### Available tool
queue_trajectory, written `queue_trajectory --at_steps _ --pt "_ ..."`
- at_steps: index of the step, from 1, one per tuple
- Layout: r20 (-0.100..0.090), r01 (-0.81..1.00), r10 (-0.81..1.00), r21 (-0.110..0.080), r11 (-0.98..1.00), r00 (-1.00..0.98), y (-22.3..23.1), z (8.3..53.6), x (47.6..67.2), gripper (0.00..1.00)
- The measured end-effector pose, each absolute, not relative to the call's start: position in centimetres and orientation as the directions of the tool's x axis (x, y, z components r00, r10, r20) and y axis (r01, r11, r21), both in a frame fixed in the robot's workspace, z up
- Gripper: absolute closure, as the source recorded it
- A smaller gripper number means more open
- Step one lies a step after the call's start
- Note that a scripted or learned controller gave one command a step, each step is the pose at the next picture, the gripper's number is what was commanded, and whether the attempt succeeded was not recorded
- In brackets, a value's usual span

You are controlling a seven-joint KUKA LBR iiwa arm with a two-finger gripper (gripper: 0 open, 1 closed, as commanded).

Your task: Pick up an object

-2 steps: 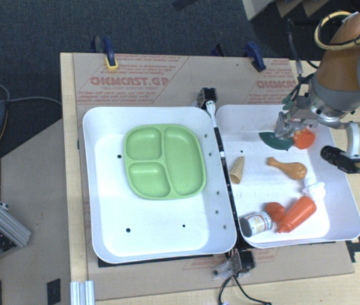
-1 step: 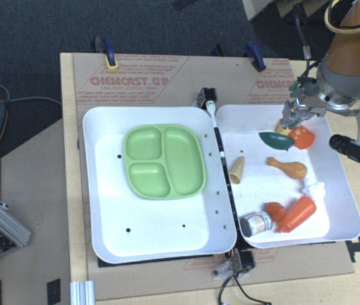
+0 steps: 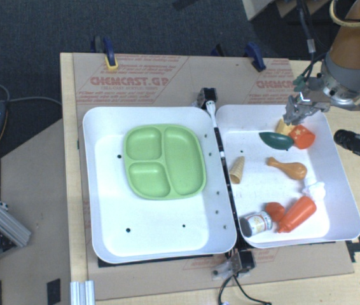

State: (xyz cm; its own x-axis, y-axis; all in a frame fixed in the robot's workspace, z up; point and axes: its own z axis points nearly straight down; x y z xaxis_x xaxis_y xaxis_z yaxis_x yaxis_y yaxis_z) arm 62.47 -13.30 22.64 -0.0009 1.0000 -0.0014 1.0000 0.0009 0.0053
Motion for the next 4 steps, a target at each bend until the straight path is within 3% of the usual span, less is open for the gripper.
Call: queue_trajectory --at_steps 2,3,4 --pt "0.002 1.000 1.000 -0.003 0.006 -0.006 -3.0 22.3 62.5 1.00" --pt "0.002 1.000 1.000 0.004 0.006 -0.006 2.4 23.2 63.6 1.00" --pt "0.001 1.000 1.000 -0.003 0.005 -0.005 6.9 22.4 62.7 1.00"
